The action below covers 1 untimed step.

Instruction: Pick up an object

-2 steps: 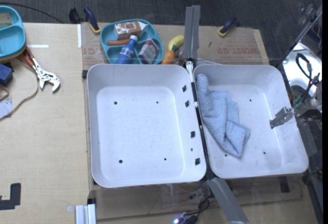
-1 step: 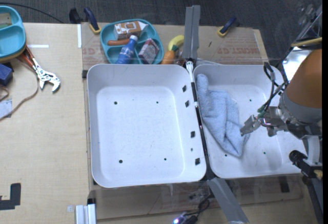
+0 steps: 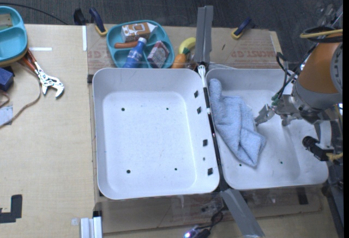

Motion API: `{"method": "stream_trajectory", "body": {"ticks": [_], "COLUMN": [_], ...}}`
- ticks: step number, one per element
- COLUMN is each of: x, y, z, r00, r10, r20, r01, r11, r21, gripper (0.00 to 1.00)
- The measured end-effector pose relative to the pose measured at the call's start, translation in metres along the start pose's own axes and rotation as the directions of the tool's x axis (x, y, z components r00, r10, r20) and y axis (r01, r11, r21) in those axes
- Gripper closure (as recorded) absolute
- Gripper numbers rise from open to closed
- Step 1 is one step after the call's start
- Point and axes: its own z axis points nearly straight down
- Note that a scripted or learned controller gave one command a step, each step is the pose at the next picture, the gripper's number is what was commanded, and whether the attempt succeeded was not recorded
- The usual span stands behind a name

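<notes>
A light blue cloth (image 3: 233,125) lies crumpled along the left side of the right bin (image 3: 289,169), stretching from its back left corner toward the middle. My gripper (image 3: 264,115) hangs over the right bin, just to the right of the cloth's edge and pointing at it. The grey arm with its orange band (image 3: 320,68) reaches in from the right above the bin's right rim. Nothing shows in the gripper.
The left bin (image 3: 109,122) stands beside the right one, with a grey divider post (image 3: 204,30) behind their shared wall. Behind the bins sit a teal tray (image 3: 114,41) of small items and a banana (image 3: 187,45). A wrench (image 3: 48,81) lies at far left.
</notes>
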Motion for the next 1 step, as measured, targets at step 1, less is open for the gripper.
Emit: {"method": "stream_trajectory", "body": {"ticks": [1], "x": [-0.0140], "y": [0.0354], "z": [-0.0622], "r00": [0.977], "r10": [0.213], "r20": [0.001], "r01": [-0.213], "r11": [0.977], "r21": [-0.002], "gripper": [0.00]}}
